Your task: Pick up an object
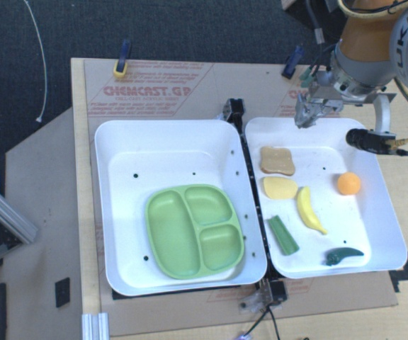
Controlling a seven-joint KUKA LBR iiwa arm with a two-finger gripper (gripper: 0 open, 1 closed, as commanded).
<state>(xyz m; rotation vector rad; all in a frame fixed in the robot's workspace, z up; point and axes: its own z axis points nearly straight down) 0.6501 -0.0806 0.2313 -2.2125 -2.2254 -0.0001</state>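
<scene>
Nothing picked yet: the toast slice [278, 161], nearest of the play foods, lies on the right bin [374, 147] floor below and just left of the gripper [307, 119], which hangs over the far rim, fingers apparently together and bare.

Dark carpeted floor [190, 20] around a brown board-topped bench [83, 190], white cable [37, 41] at left.

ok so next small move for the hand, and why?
Probably bring the hand toward the camera and down over the bread slice. It hangs above the far rim of the right bin with nothing under it, and the bread is the nearest item, lying flat and apart from the yellow piece next to it.
</scene>
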